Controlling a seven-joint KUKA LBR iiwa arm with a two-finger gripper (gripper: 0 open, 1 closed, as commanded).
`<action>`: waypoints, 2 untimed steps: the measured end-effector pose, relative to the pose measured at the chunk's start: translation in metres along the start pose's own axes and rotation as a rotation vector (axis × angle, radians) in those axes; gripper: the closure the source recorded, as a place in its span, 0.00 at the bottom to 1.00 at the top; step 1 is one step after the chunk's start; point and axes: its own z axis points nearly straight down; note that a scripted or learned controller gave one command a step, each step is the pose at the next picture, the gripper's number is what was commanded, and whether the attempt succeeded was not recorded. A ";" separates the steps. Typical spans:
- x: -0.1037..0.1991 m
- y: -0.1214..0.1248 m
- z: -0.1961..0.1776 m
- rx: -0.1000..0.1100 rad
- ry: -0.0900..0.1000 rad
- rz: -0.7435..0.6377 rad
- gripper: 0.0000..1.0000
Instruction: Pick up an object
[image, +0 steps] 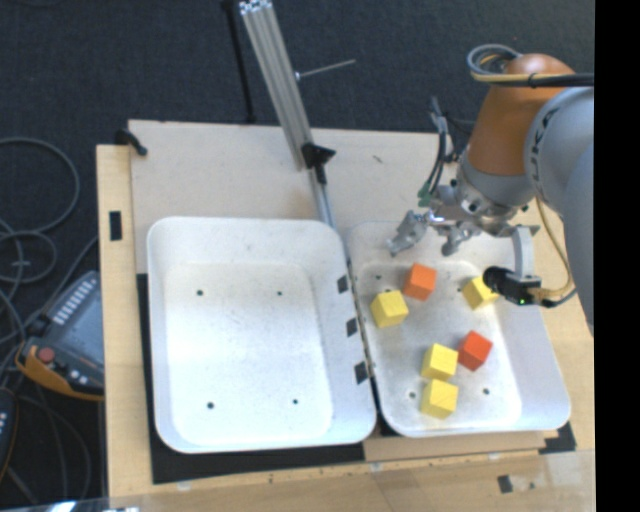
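Note:
The right bin (540, 400) holds several small cubes. An orange cube (421, 281) lies near its back, with a yellow cube (389, 308) to its left and another yellow cube (478, 292) to its right. A red cube (475, 350) and two yellow cubes (438, 361) (439, 398) sit nearer the front. My gripper (430, 238) hangs over the bin's back edge, just above and behind the orange cube. Its fingers (406, 236) are spread open with nothing between them.
The left bin (170, 250) stands beside the right one. A slanted metal rail (285, 95) runs down to the gap between the bins. Cables and a handheld controller (55, 350) lie off the bench at the left.

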 end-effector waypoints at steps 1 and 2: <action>-0.005 -0.013 0.070 -0.022 -0.004 0.000 0.00; -0.007 -0.013 0.061 -0.025 -0.004 0.005 1.00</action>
